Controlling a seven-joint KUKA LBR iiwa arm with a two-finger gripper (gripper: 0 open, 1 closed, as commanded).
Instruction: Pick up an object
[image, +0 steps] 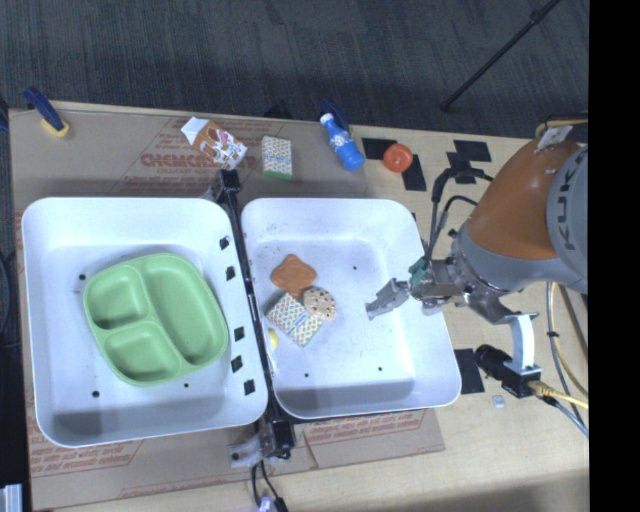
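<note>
A dark carpeted floor lies behind a tan desk (470, 420) covered with cardboard, on which two shallow white bins sit side by side.

The things most likely to be picked lie in the right bin (400, 225), left of its centre: an orange-brown piece (293, 272), a round speckled piece (320, 301) just below it, and a small patterned block (291, 316) touching the round one. All three are bunched together, near the bin's left wall.

The hand (384, 299) hangs over the same bin, to the right of that cluster and apart from it, with bare bin floor between them. Nothing sits between its fingers; whether they are spread or closed I cannot tell from this angle, since they show as one grey shape.

The left bin (50, 225) holds a green divided plate (153, 317). Beyond the bins lie a snack packet (212, 142), a small box (276, 157), a blue bottle (342, 142) and an orange ball (398, 157).

The risk, as I judge it, comes from the crowding: fingers coming down on one piece may land on its neighbour, push the pile against the wall, or pinch two at once and drop both. The round piece looks low and may slip out of a shallow grip.
</note>
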